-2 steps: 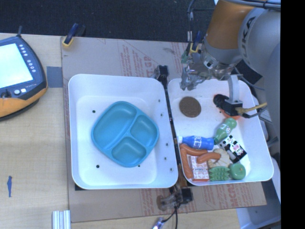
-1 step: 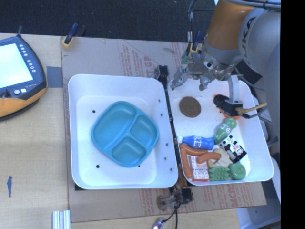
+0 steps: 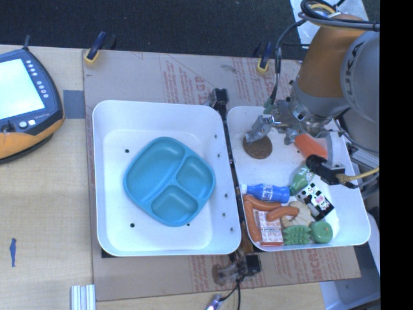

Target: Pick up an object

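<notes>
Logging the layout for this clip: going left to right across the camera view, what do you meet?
Handheld screen unit → blue divided plate in the left bin → brown disc → gripper → orange object.

1. A light wooden bench spans the scene from the near edge to the far side.
2. A brown cardboard sheet with faint red print lies on the bench.
3. Two clamps, one at the far left and one at the far right, pin the sheet's far edge.
4. Beyond the bench lies a dark floor, possibly carpet.
5. Light is even and bright, with soft shadows.
</notes>
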You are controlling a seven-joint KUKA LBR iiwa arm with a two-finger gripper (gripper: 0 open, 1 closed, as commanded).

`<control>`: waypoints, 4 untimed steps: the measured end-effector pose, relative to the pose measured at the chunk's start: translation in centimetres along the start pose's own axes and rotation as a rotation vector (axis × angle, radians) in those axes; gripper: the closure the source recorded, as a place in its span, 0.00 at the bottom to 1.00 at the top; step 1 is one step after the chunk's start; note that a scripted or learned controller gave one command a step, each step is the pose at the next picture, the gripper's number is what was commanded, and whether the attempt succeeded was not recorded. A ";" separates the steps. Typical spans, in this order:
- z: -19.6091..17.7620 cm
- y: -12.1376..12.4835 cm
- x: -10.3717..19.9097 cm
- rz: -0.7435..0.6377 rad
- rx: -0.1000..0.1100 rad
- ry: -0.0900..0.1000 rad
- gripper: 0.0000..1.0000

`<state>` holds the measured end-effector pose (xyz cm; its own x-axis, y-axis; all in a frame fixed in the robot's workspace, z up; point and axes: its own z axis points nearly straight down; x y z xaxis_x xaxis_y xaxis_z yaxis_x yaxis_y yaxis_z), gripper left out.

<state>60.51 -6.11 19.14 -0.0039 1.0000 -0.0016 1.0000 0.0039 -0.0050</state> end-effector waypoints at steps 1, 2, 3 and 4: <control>10.1 -2.7 -3.9 0.000 0.001 0.001 0.00; 10.0 -1.9 -3.1 -0.001 -0.002 0.000 0.00; 9.9 3.0 -3.3 0.002 -0.002 0.002 0.00; 8.7 3.1 -3.5 0.000 -0.002 0.001 1.00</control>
<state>63.54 -9.58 10.45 -0.0042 1.0000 -0.0008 1.0000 0.0042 -0.0031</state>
